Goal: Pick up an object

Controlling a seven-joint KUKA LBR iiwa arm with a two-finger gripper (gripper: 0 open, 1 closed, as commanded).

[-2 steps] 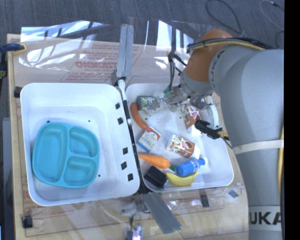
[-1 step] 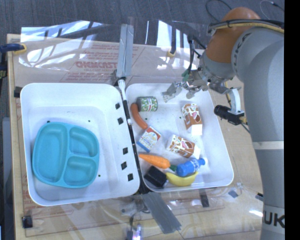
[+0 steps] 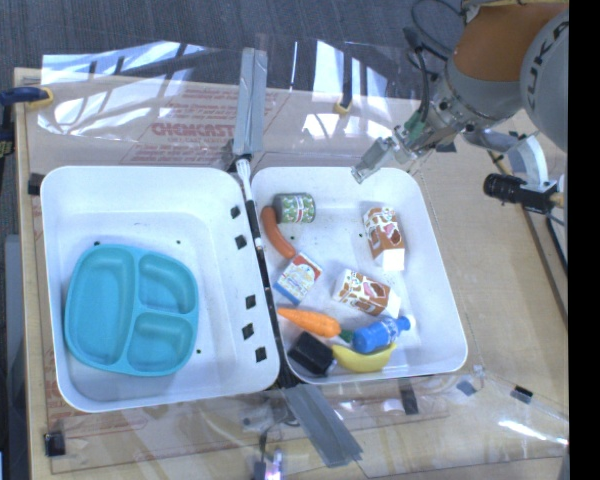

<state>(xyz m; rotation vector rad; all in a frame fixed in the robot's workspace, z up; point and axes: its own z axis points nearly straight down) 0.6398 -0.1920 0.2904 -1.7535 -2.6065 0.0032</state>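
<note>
My gripper (image 3: 380, 158) hangs over the far rim of the right bin (image 3: 435, 268), above its back edge, with nothing visible between its fingers. In that bin lie a green can (image 3: 294, 208), a sausage (image 3: 277, 232), a brown-and-white carton (image 3: 383, 233), a second such carton (image 3: 364, 292), a small blue-and-white carton (image 3: 299, 277), a carrot (image 3: 310, 320), a blue bottle (image 3: 380, 334), a banana (image 3: 368, 358) and a black block (image 3: 311, 353). All of them rest apart from the gripper.
The left bin (image 3: 60, 208) holds a teal divided plate (image 3: 130, 308). A row of black clips (image 3: 248, 278) runs along the wall between the bins. Clear plastic sheeting (image 3: 180, 98) covers the bench behind them. A black fixture (image 3: 520, 190) sits at the right.
</note>
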